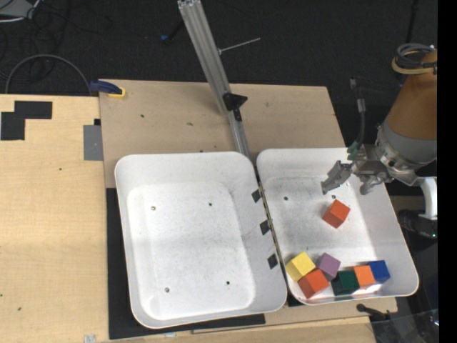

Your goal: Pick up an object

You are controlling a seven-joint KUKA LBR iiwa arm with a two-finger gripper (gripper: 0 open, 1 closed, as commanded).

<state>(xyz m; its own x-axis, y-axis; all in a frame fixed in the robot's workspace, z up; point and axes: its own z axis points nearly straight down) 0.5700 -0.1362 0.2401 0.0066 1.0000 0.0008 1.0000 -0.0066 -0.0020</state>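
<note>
- The single camera sits above the bench and looks down at a slant, from the near edge toward the far one.
- It stands far enough back to take in both white bins whole: the left bin and the right bin lie side by side in the lower half.
- The dark floor fills the top of the view.
- The arm enters at the right edge, cut off by the frame.

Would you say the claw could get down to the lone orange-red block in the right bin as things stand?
Probably yes: the claw hangs just above the orange-red block, which sits apart from the block cluster with bare floor around it.
</note>
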